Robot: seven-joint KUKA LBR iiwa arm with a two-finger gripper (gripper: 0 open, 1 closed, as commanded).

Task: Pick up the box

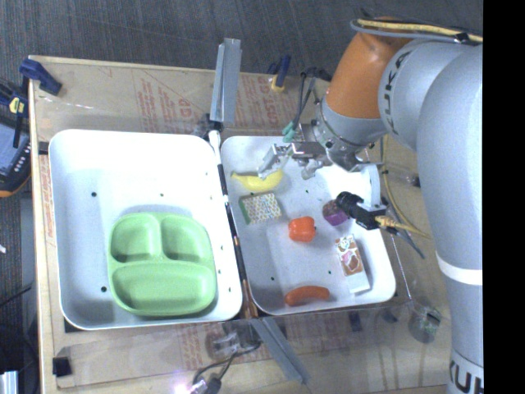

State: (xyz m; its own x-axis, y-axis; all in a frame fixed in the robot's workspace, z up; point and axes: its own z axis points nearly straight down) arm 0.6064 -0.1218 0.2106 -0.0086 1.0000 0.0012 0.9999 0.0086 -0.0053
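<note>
The fingers (287,161) hang apart and hold nothing, low over the yellow banana (261,180) at the right bin's (316,279) far end. The box (261,208), speckled and lying flat, sits just in front of the banana. Best shift toward it, centre above it, then descend straight, avoiding the orange pepper (302,229).
</note>
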